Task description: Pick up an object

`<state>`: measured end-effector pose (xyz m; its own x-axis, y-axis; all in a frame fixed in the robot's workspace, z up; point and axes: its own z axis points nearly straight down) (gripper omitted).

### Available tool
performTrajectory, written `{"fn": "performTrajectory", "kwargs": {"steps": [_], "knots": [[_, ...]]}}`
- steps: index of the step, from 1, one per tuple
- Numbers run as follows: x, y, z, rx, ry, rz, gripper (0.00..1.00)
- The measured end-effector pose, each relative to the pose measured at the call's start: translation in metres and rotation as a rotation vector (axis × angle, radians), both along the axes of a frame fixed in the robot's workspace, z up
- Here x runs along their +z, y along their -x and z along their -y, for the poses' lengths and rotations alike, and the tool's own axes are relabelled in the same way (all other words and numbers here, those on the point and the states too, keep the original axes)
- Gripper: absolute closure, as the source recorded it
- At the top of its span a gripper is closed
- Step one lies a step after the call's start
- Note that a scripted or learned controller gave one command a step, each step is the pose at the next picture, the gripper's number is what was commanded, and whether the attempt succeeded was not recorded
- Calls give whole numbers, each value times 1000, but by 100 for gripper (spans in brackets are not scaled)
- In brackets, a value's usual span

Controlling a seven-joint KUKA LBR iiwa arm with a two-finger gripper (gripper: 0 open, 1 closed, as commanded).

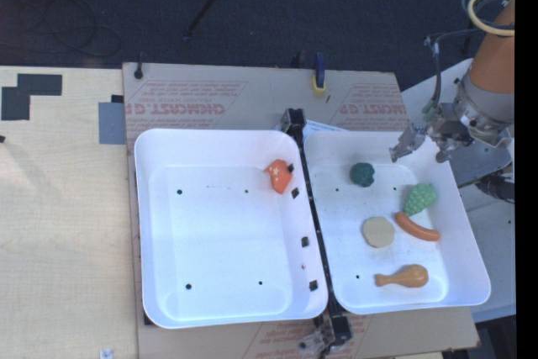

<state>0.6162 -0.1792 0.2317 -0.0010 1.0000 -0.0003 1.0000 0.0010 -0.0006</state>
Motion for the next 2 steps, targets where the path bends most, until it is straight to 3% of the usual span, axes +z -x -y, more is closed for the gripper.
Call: {"fn": "performTrajectory", "kwargs": {"steps": [1,2], "knots": [[-84,45,9,-1,-3,-11,0],[-118,24,21,-1,0,13,0]]}}
